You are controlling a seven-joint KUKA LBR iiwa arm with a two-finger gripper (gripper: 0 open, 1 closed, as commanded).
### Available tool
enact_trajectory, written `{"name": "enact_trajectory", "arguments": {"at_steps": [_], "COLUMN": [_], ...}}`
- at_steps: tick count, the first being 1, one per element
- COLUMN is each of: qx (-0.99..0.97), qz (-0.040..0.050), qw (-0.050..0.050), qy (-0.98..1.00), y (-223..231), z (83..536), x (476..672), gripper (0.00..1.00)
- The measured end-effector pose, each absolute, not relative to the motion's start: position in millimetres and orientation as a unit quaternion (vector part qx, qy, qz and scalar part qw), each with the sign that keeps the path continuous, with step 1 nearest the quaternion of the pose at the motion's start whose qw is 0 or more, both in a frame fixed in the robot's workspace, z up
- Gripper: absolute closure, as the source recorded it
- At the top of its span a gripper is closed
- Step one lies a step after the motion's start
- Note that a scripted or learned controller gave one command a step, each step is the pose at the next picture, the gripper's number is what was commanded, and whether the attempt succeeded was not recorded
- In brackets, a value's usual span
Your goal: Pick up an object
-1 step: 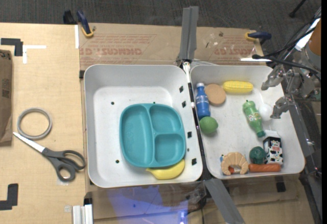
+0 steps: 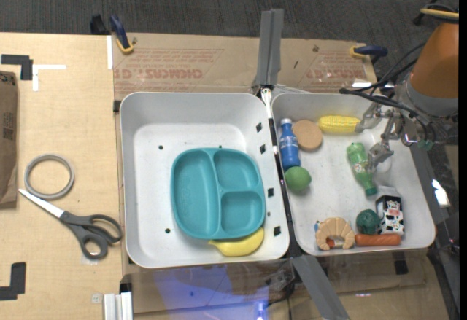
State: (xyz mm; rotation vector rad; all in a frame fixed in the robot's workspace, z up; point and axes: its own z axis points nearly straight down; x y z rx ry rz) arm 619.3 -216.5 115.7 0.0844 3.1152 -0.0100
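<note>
Left bin [image 2: 139, 165] carries a teal divided tray [image 2: 217, 192] with a banana [image 2: 241, 244] peeking from under its near edge. Right bin [image 2: 419, 202]: blue bottle [image 2: 288, 143], green ball [image 2: 298, 179], corn [image 2: 338, 123], croissant [image 2: 336, 232]. The pincer [image 2: 381, 145] hangs at the green bottle [image 2: 361, 168], just beside its far end, probably touching; clenched or released, I cannot tell.

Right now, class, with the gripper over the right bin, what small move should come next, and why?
Probably a short descent straight down: the gripper hangs just above the green bottle in the right bin, at the bottle's upper right, and nothing shows between its fingers yet.
</note>
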Motion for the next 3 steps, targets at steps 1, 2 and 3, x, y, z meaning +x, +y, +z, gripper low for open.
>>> {"name": "enact_trajectory", "arguments": {"at_steps": [1, 2, 3], "qx": [0.106, 0.104, 0.295], "qz": [-0.0003, 0.0016, -0.0005], "qw": [0.002, 0.004, 0.002], "qy": [0.994, 0.995, 0.956], "y": [-198.8, -194.9, -202.4], "z": [93.4, 103.3, 219.9], "x": [585.3, 587.5, 591.2], "gripper": [0.00, 1.00, 1.00]}}
